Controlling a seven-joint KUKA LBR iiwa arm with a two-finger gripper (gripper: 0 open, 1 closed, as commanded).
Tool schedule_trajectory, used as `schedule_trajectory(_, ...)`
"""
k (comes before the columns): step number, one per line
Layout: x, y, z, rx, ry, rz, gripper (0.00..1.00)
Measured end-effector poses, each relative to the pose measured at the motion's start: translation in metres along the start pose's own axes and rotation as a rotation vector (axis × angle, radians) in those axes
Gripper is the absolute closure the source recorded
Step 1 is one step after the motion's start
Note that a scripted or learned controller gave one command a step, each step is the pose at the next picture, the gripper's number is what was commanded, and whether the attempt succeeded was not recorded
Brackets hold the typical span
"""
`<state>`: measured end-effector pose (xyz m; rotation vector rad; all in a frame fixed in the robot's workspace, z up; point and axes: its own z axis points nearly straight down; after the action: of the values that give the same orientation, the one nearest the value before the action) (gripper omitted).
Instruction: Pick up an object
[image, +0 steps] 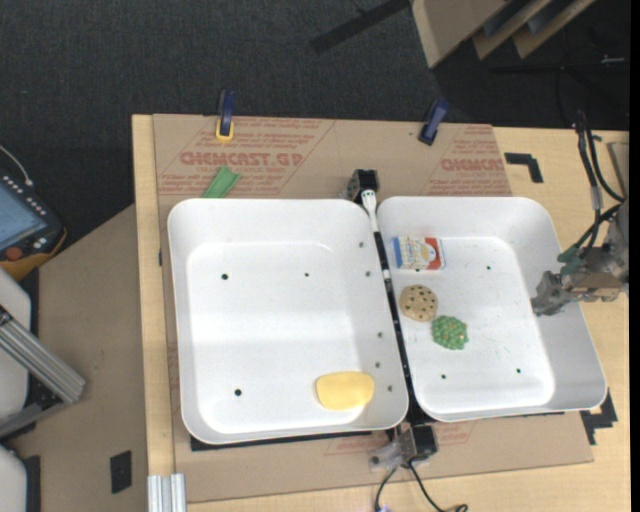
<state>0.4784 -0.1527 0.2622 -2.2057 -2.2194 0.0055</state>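
The right bin (520, 235) holds three small things near its left wall. A small white carton with red and blue print (415, 253) lies farthest back. In front of it sit a round tan cookie with dark chips (419, 301) and a green lumpy piece (450, 332). In the left bin (260, 230), a yellow rounded piece (345, 390) rests near the front right corner. My gripper (552, 293) hangs over the right bin's right rim, well to the right of the green piece, with nothing visibly in it.
Both bins sit on a brown cardboard sheet (300, 150) held by blue clamps at the back. A green strip (220, 182) lies on the cardboard behind the left bin. Cables run along the right edge by the arm.
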Motion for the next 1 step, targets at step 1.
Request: schedule_trajectory(1,0.0519,0.0624,0.0074,-0.016,-0.007,-0.001,1.00)
